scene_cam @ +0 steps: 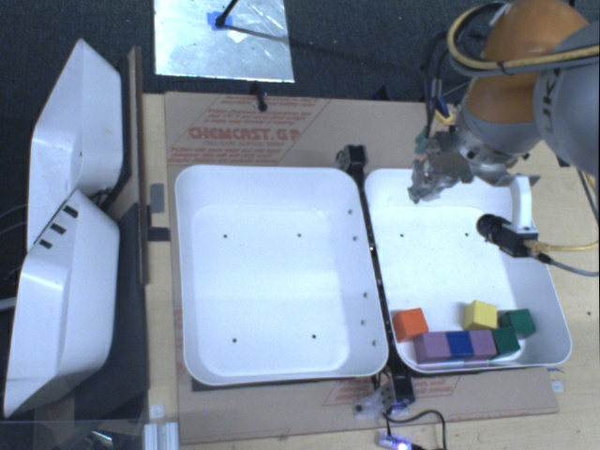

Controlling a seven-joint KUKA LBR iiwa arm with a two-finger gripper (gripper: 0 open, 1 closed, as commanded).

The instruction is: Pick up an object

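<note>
**binwatcher:** So where's everything sitting? I see the two bins side by side on the surface (281,125), left bin (202,345) and right bin (553,322).

**armnerd42:** Yep. All the blocks are huddled in the lower right of the frame, at the near edge of the right bin. Orange block (410,323) is leftmost and sits a bit apart. Just right of it there's a row along the bin's near wall: purple block (431,346), blue block (459,344), and a second purple block (482,343), all touching. The yellow block (480,314) is right behind that row, and two green blocks, green block (518,322) and another green block (506,340), are at the right end, touching each other.

**binwatcher:** And the gripper?

**armnerd42:** The gripper (424,187) is up in the upper right of the frame, over the far left corner of the right bin, well apart from the blocks. Honestly can't tell if it's apart or together, it's just a grey blur from this angle. Nothing visible in it. The arm (525,54) comes in from the right, orange band on top, cables looped around it.

**binwatcher:** What's that shiny thing up top?

**armnerd42:** A metal sheet (225,26) lying beyond the bins, upper left of center.
</note>
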